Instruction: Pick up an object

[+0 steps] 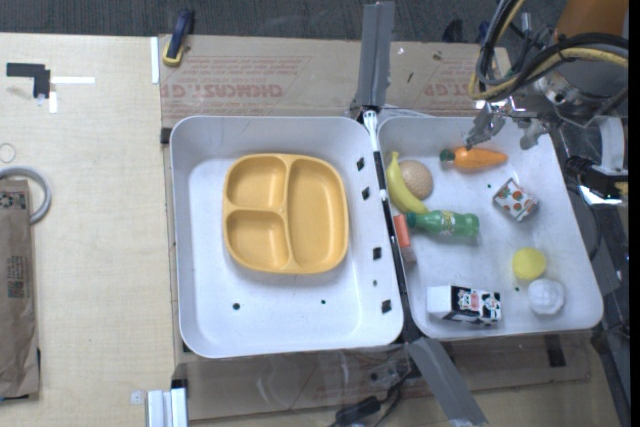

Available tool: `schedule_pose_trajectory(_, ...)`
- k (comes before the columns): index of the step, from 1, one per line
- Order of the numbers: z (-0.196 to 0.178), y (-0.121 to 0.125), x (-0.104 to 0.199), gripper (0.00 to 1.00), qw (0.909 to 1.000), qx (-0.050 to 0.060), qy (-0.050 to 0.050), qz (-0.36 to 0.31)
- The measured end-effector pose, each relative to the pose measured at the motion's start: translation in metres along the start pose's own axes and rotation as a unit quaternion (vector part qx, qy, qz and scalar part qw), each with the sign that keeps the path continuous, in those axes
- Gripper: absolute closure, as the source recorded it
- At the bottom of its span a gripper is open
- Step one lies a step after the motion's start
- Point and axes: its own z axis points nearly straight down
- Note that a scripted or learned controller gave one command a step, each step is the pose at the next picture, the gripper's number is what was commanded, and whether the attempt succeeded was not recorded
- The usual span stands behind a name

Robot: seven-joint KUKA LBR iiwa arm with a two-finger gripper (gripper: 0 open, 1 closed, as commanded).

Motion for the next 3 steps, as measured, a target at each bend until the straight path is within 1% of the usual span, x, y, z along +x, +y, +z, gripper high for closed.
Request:
schedule_pose_trajectory(1, -0.005, 0.001, -0.001, 1.00, 1.0000, 0.003, -0.001, -0.001)
schedule_pose_trajectory(2, 0.142, -0.009, 0.000, 1.00, 0.9999, -0.002, 0.000, -0.013)
schedule_pose_trajectory(3, 0.072, -0.015, -0.006, 1.00, 0.9956, -0.002, -0.001, -0.093)
